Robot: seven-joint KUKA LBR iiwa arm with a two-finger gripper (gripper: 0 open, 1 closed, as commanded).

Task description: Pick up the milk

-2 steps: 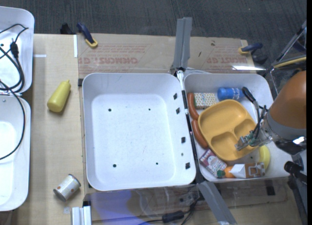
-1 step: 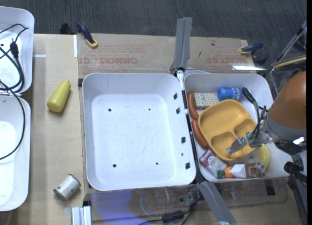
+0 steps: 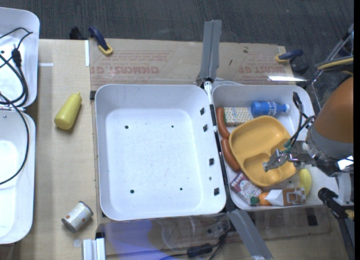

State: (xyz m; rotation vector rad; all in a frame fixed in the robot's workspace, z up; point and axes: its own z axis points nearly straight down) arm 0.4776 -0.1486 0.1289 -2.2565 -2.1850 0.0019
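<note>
Since the small white milk carton with a brown end [image 3: 286,197] lies on its side by the near wall of the right white bin [image 3: 253,88], just beside the yellow plastic bowl [image 3: 256,135], it looks light, stiff-sided yet crushable, so its flat sides suit a gentle grip. The gripper [image 3: 274,162] hovers over the bowl; spread or closed, I cannot tell.

Dark grey carpet [image 3: 140,3] is covering the floor beyond the bench. Brown cardboard [image 3: 152,65] is lying flat across the pale wooden benchtop [image 3: 62,157], behind the bins.
</note>
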